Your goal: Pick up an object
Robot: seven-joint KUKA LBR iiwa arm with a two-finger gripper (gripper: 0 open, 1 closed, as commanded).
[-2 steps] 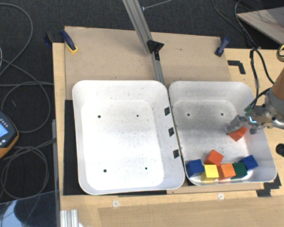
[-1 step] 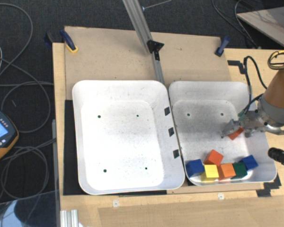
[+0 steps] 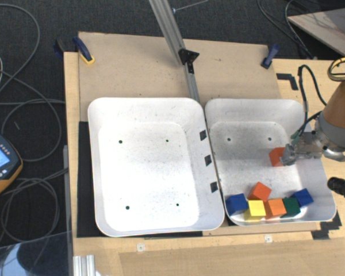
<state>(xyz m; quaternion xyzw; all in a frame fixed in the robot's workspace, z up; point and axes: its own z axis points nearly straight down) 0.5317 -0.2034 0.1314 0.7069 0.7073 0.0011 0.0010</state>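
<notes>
My gripper (image 3: 292,153) is low over the right side of the right bin (image 3: 247,125), with the arm coming in from the right edge. A red-orange block (image 3: 276,156) lies right against the gripper's left side, touching or nearly touching it. I cannot tell from this angle whether the block is gripped. Along the bin's front wall lies a cluster of blocks: a blue one (image 3: 236,203), a yellow one (image 3: 256,209), an orange one (image 3: 261,190), another orange one (image 3: 274,207), a green one (image 3: 290,206) and a second blue one (image 3: 303,198).
The left bin (image 3: 144,165) sits beside the right one, with black clips (image 3: 207,160) along the shared wall. A slanted metal bar (image 3: 172,33) crosses above the back of the bench. Cables and a handheld pendant (image 3: 0,160) lie on the floor at the left.
</notes>
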